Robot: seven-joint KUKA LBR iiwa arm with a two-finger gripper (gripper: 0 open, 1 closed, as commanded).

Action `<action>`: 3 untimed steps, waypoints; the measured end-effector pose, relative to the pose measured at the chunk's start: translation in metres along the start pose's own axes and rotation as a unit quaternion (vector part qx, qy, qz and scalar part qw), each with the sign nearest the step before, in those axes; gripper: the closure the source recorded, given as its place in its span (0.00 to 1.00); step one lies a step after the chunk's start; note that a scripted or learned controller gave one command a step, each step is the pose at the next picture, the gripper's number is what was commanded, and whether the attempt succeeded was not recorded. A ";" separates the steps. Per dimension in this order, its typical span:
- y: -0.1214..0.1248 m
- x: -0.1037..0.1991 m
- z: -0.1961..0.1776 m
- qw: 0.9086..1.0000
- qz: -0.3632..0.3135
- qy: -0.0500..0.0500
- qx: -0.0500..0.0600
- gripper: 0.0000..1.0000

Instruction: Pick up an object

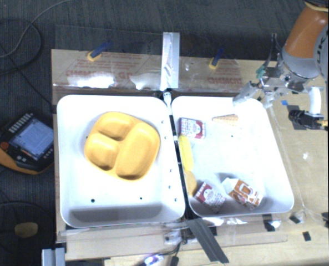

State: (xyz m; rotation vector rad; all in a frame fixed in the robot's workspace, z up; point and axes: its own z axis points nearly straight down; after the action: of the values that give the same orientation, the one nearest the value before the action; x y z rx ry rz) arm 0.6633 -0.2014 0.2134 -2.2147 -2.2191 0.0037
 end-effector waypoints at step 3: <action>0.007 0.051 0.125 0.991 -0.133 -0.006 -0.005 0.00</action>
State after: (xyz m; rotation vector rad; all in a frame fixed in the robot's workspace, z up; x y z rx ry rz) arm 0.6698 -0.1502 0.0886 -1.9084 -2.5075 0.0048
